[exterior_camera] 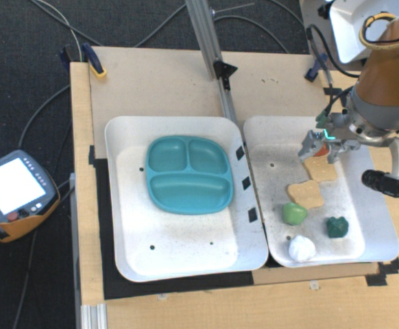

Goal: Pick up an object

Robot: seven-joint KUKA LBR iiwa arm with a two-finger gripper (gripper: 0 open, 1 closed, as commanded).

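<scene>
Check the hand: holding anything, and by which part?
Cannot tell. The hand sits low over the tan piece in the right bin; no object is visibly held.

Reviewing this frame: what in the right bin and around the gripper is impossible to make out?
- Gripper: too small and blurred in the camera view to judge its finger state.
- Tan piece: its upper end is hidden beneath the gripper, so contact is unclear.
- Arm: cut off by the right edge.
- White object: blurred, identity unclear.

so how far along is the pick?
Nothing lifted yet. The claw sits low in the right bin, over the tan piece. Second tan piece, green ball, dark green item and white item lie untouched. Grasp and lift remain.
</scene>
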